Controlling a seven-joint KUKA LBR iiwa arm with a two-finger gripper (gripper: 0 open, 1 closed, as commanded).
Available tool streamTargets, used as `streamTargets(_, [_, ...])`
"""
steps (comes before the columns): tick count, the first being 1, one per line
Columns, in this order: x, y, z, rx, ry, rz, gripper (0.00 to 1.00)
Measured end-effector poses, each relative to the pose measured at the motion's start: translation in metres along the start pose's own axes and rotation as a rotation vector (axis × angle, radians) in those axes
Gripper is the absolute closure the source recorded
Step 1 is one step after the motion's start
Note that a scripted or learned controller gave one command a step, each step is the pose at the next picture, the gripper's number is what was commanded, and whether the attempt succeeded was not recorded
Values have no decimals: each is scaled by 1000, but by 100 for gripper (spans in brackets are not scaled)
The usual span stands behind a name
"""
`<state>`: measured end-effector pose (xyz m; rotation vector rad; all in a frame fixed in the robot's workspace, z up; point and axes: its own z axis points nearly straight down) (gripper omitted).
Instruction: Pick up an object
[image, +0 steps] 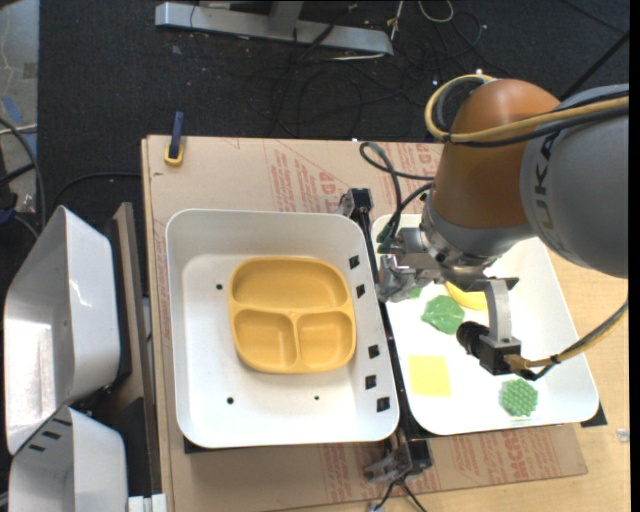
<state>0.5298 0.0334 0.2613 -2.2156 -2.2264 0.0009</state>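
The right bin (560, 330) holds a flat yellow square (430, 376), a green leafy piece (441, 313) and a round bumpy green thing (518, 397). A yellow object (466, 297) lies partly hidden under the arm. My gripper (403, 268) hangs low over the right bin's far left corner, close to the wall between the bins. The big wrist above covers most of it. A small green bit (402, 292) shows just below the gripper; I cannot tell whether they touch.
The left bin (200, 300) holds a yellow divided plate (293, 313) in its middle. Small black clips (372, 350) line the wall between the bins. Grey tubs (55, 310) stand left of the bench. Cables lie behind the bins.
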Motion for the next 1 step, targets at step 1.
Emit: streamTargets(1, [43, -3, 14, 1, 0, 0, 100])
